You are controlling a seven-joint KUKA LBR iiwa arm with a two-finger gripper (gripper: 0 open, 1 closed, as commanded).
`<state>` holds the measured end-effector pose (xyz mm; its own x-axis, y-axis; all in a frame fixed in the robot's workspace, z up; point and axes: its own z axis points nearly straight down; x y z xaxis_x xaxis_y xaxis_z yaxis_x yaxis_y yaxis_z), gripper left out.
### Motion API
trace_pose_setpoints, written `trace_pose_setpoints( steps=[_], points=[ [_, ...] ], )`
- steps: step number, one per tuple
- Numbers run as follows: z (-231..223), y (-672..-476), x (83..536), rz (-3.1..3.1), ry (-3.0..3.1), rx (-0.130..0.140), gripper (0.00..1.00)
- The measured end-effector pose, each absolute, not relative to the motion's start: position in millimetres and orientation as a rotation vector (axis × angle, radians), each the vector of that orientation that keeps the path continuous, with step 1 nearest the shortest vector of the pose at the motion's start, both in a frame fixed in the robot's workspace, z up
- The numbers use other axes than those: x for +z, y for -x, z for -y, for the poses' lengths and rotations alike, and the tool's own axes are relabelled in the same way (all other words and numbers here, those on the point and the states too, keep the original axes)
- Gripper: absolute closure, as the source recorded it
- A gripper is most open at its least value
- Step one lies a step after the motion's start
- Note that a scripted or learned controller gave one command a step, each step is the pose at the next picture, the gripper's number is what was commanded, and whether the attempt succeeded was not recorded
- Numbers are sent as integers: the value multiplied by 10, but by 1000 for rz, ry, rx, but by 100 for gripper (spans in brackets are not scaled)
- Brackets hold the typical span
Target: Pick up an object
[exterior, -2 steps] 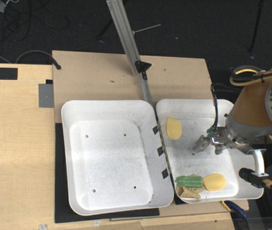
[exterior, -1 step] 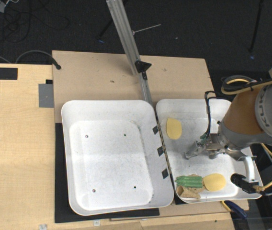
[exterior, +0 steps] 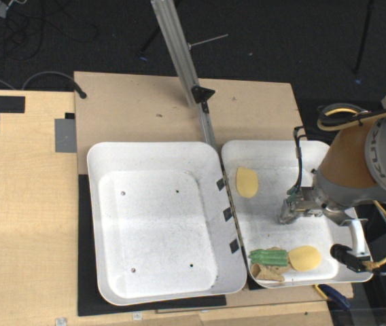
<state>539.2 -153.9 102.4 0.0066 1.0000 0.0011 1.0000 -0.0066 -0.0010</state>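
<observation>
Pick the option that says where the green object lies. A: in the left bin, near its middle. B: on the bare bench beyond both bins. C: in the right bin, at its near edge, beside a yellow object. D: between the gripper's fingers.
C: the green object lies in the right bin by its near rim, with a yellow object just to its right and the gripper farther up the bin.

The gripper (exterior: 290, 211) is small and dark against the right bin (exterior: 274, 158), and its fingers blur together, so their spacing is unreadable. The arm (exterior: 356, 165) runs off the right edge and covers that bin's far right rim. A tan object (exterior: 269, 272) lies partly under the green toy (exterior: 269, 257); its kind cannot be told.
</observation>
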Motion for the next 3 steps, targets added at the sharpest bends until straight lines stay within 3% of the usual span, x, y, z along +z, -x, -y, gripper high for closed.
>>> trace_pose_setpoints(
  steps=[3],
  points=[
    [1626, -5452, 2688, 2225, 2223, -3, 100]
  ],
)
